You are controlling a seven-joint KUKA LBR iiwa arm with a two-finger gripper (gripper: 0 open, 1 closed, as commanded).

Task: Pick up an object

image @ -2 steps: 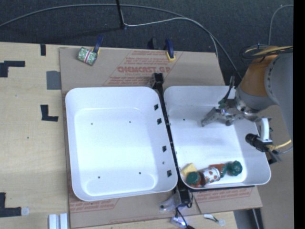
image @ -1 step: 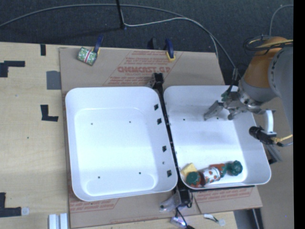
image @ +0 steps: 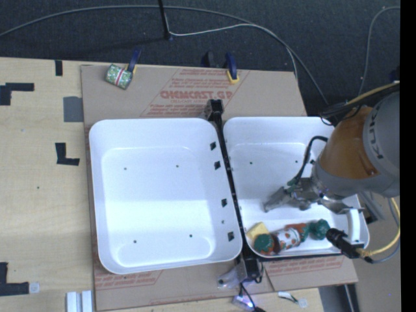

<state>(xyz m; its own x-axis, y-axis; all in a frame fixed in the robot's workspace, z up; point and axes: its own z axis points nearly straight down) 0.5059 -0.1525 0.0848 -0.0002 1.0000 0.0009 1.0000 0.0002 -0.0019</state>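
Hovering with fingers spread, the tool sits mid right bin, objects crowding the near rim.

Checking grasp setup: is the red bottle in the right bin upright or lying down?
Lying down. The red bottle lies on its side along the right bin's near wall, below the gripper.

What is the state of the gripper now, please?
Gripper: open, holding nothing, above the right bin.
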